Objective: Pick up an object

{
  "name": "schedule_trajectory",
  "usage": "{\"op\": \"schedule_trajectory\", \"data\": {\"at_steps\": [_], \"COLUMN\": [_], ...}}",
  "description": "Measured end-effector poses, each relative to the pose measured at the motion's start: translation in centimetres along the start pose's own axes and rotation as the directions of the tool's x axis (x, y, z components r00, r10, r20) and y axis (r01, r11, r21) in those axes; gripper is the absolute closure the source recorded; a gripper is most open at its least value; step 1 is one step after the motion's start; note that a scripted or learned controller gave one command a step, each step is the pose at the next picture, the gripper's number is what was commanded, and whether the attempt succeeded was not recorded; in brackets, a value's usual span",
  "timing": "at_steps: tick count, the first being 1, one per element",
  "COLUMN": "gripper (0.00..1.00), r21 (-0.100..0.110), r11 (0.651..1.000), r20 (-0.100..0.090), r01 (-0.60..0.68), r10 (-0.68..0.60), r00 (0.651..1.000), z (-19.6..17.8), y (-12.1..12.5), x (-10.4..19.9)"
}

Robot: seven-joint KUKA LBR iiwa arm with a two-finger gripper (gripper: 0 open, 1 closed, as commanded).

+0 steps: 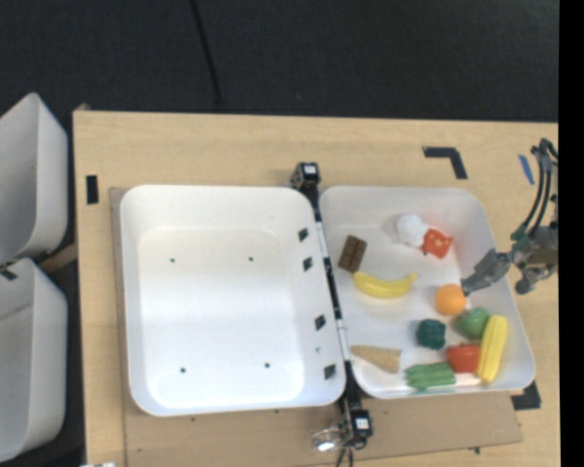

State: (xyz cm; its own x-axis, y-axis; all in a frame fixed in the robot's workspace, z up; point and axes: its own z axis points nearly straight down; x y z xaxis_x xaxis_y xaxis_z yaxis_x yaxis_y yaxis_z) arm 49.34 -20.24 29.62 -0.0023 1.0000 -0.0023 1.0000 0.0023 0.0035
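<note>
Nothing is lifted yet: the gripper hangs with fingers spread and bare at the bin's edge, the orange ball just below-left, grasp remaining.

bench: tan wood, two white bins side by side
left bin: bare white floor
right bin: holds toy food
brown block: near left wall
banana: just below brown block
white ball: touching red-orange piece
orange: right of banana
dark green piece: below orange
corn cob: right wall, beside red piece
green vegetable: front wall
tan wedge: front left corner
gripper: at right rim, one finger pointing toward orange
</note>
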Motion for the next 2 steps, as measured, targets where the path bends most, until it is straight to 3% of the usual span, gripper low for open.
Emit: {"op": "schedule_trajectory", "data": {"at_steps": [1,2], "gripper": [0.0,0.0], "r21": [0.013,-0.019], "r11": [1.0,1.0], "r20": [-0.006,0.004], "r01": [-0.001,0.0], "r10": [0.001,0.0], "r00": [1.0,1.0], "z": [14.4,18.1], "y": [-0.6,7.3], "x": [3.0,3.9]}}
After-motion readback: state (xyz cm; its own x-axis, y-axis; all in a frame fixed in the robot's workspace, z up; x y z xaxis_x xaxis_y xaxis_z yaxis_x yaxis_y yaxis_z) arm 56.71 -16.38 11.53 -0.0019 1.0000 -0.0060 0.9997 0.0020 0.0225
